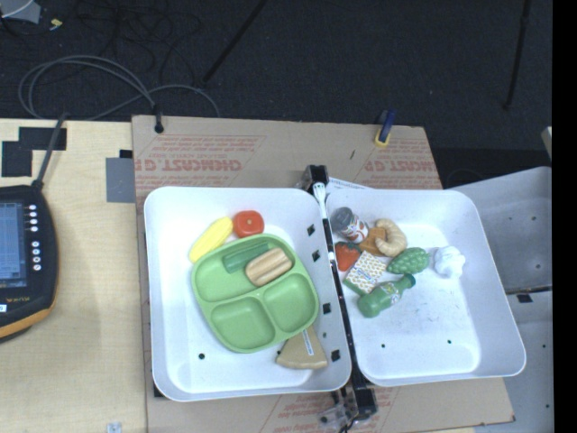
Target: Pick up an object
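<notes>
Camera view: I can't tell the jaw state. Right bin (451, 350) clutter overlaps, small can (343, 221) half tucked; green tray (255, 312) crowds left bin (171, 332).

right bin (451, 350) front floor bare

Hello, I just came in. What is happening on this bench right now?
Nothing is being handled at this moment. Two white bins sit side by side. The left bin holds a green divided tray with a hot dog and a green piece in its top compartment, plus a banana, a tomato and a wedge beside it. The right bin holds a cluster of small toys, among them a green bottle. Picking has not begun.
</notes>
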Robot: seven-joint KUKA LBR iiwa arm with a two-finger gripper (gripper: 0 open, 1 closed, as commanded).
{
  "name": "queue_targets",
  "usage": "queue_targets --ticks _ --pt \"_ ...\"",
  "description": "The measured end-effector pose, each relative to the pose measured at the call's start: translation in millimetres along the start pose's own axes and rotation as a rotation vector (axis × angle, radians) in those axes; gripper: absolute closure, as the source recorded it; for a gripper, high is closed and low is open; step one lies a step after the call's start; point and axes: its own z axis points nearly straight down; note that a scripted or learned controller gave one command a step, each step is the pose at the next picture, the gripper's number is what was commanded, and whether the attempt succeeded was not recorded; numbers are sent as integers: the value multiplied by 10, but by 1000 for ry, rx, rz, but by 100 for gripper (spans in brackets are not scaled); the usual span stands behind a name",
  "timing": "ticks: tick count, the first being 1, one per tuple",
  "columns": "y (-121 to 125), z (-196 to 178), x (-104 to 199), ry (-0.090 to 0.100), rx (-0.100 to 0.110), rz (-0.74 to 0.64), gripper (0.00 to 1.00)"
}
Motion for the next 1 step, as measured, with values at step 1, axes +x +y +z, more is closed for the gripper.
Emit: queue_targets --ticks 1 --pt "11 -99 9 0 1 -7 100"
